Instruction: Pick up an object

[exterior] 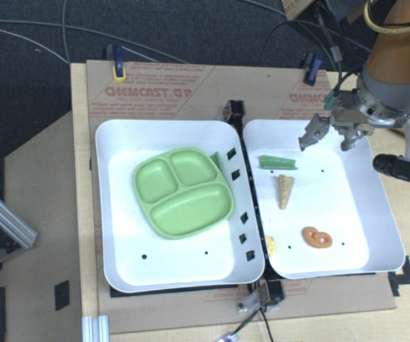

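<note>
Hovering: gripper spread, grasping nothing, above right bin.
Left: choose, grasp, lift; pod, cone, pretzel untouched.

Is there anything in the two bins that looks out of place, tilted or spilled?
One thing stands out: the green divided plate in the left bin lies turned at an angle to the bin's walls. In the right bin, the green strip, cone, pretzel and small yellow piece lie scattered but intact.
</note>
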Available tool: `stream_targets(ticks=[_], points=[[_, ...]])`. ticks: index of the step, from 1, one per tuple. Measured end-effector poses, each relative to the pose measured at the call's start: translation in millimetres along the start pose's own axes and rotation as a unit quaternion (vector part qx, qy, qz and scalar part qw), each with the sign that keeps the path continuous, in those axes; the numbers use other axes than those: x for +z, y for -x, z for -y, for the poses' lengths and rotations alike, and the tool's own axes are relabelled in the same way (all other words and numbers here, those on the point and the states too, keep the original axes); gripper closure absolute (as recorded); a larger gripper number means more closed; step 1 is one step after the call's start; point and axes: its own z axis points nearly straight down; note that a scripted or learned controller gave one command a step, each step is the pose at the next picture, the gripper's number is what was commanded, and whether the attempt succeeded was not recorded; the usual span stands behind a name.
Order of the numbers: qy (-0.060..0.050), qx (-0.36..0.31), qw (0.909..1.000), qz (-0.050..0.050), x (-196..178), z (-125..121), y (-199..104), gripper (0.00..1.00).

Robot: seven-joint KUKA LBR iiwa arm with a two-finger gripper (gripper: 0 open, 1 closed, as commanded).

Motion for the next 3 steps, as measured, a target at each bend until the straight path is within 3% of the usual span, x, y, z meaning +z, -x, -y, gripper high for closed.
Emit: stream_targets(ticks=[1, 3], points=[[0.007, -0.001, 1.0, 0.001, -7.2, -2.1, -0.2, 0.0], [0.003, -0.001, 1.0, 0.0, 112.3, 9.5, 2.9, 0.0]])
